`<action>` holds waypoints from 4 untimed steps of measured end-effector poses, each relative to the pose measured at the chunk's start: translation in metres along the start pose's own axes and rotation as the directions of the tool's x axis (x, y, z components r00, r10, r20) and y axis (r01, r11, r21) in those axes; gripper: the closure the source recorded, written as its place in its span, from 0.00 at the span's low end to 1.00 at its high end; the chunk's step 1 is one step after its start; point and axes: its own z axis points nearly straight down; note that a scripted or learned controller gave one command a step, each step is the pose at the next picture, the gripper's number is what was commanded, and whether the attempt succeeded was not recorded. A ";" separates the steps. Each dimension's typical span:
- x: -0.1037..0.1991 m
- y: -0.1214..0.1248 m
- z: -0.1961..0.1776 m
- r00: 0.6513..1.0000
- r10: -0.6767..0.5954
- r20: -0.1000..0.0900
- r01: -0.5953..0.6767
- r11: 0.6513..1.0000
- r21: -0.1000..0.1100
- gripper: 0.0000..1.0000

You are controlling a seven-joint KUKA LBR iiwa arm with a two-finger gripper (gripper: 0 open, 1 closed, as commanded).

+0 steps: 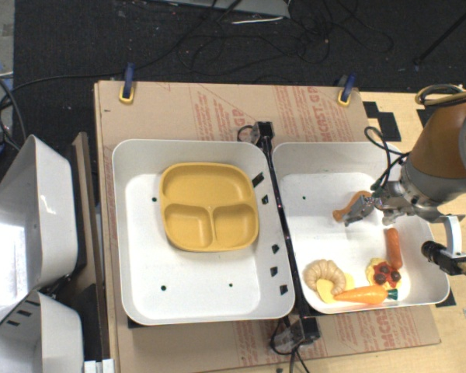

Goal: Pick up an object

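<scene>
My tool [363, 206] sits low in the right bin [318, 162], and I cannot tell how it is set. A small brown object [345, 214] lies just beside its tip. Toward the bin's near edge I see a sausage [393, 247], a carrot [361, 293], a croissant [325, 271] and a fried egg toy [385, 273]. The left bin [140, 231] holds a yellow divided plate [210, 206].

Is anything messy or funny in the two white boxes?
Nothing looks spilled or broken. The yellow plate lies flat in the left bin. The toy foods, croissant, carrot and sausage, bunch together along the near side of the right bin.
</scene>
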 end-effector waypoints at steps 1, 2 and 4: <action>0.001 0.000 0.023 1.000 0.000 0.000 0.000 1.000 -0.001 0.00; 0.001 0.001 0.012 1.000 0.000 0.001 0.000 1.000 -0.003 1.00; -0.016 -0.001 -0.095 1.000 -0.002 0.002 0.002 1.000 -0.006 1.00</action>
